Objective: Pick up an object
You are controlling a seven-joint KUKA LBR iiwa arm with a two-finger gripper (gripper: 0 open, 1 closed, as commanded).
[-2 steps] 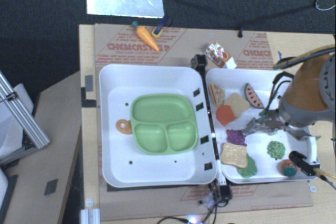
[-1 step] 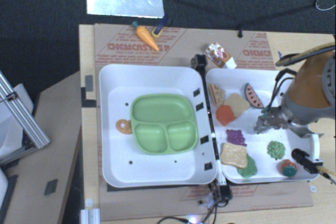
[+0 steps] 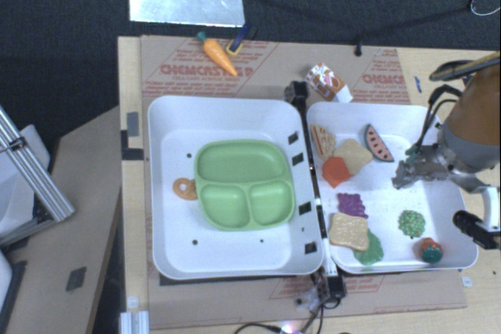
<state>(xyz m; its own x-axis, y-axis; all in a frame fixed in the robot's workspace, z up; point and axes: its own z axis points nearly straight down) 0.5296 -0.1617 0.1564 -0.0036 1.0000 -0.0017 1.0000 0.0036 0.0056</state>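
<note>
The claw (image 3: 403, 174) hangs low over the right bin (image 3: 391, 117), toward the tabletop's right edge, above a bare patch of bin floor. From this slanted view I cannot tell how it is set, and nothing shows in its grip.

The candidates lie around it in that bin: a watermelon slice (image 3: 379, 143) toward the far side, a beige piece (image 3: 355, 156) and a red block (image 3: 336, 170) touching each other near the divider, purple grapes (image 3: 352, 205), a slice of toast (image 3: 347, 230) lying over a green leaf (image 3: 371, 250), a green broccoli floret (image 3: 411, 223) and a small red and green fruit (image 3: 430, 249) near the tabletop's front right corner. The left bin (image 3: 168, 192) holds a green divided plate (image 3: 239, 184) and a small pretzel (image 3: 185, 188).

The likeliest trouble, as I judge it, is a descent onto bare floor, since the claw sits between items rather than over one. The flat pieces offer little to pinch and could slide. The touching pair near the divider may shift together, and the toast could drag the leaf along.
</note>
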